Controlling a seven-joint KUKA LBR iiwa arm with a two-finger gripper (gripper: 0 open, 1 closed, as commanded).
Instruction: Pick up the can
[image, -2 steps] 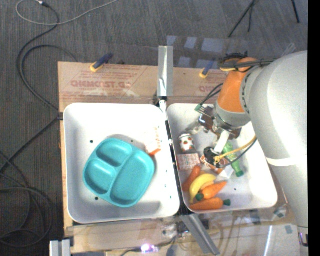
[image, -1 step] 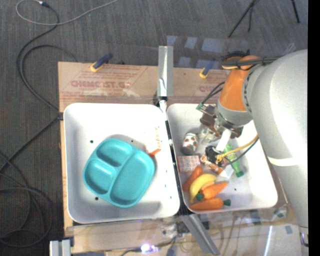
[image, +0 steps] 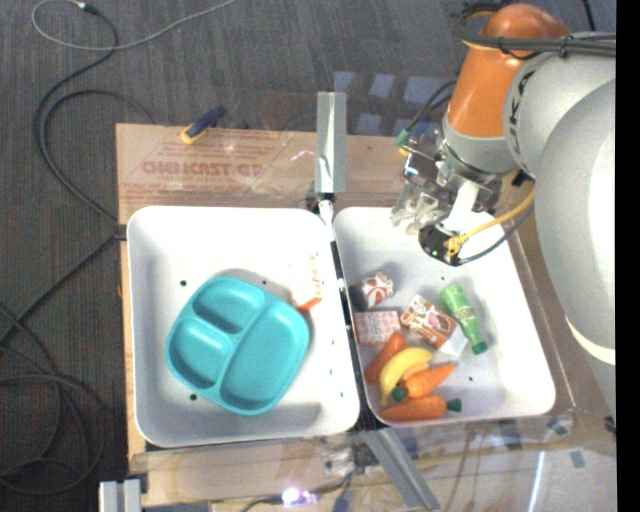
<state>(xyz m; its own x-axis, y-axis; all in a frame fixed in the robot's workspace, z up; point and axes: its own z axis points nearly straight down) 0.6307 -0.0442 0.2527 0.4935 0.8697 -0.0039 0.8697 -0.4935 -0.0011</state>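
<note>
A grey robot arm with an orange band reaches in from the right, and its gripper (image: 415, 212) hangs over the far edge of the right bin (image: 520, 395). The fingertips look pale and blurred against the white bin wall, so whether they are spread or pressed together cannot be told. Nothing is seen between them.

The can (image: 377, 289), small with red and white markings, lies in the right bin, nearer the camera than the gripper and a little to its left, apart from it. Just beyond the can on the near side sit a flat red and white packet (image: 377, 327) and a small orange and white carton (image: 428, 321). To the right of these, below the gripper, lies a green bottle (image: 465, 316). Farther toward the near edge of the bin lie a yellow banana (image: 403, 366) and several orange carrots (image: 414, 407), crowded together and touching.

Well to the left of the gripper is the left bin (image: 150, 250). It holds a teal divided plate (image: 238, 343) and a small orange piece (image: 307, 303) just beside the plate's far right edge.
</note>
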